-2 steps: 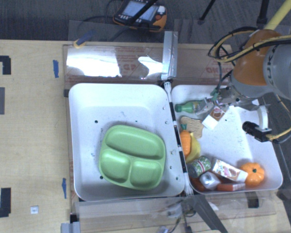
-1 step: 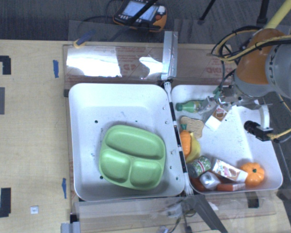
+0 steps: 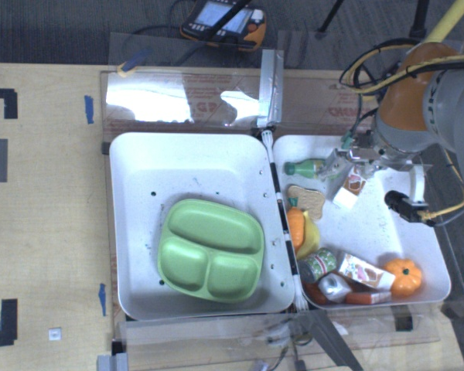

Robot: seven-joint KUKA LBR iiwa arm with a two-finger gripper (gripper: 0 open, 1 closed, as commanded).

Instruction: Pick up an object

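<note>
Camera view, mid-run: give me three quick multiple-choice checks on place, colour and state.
1. Where does the green divided tray lie?
A. in the left bin
B. in the right bin
C. on the wooden bench outside the bins

2. What colour is the small pumpkin in the right bin?
A. blue
B. orange
C. white

3. How does the tray lie?
A. upside down
B. standing on its edge
C. flat, compartments facing up

Answers:
1 A: the tray rests on the floor of the left bin.
2 B: the pumpkin shows orange at that bin's near right corner.
3 C: its three hollows are open to the camera.
</note>
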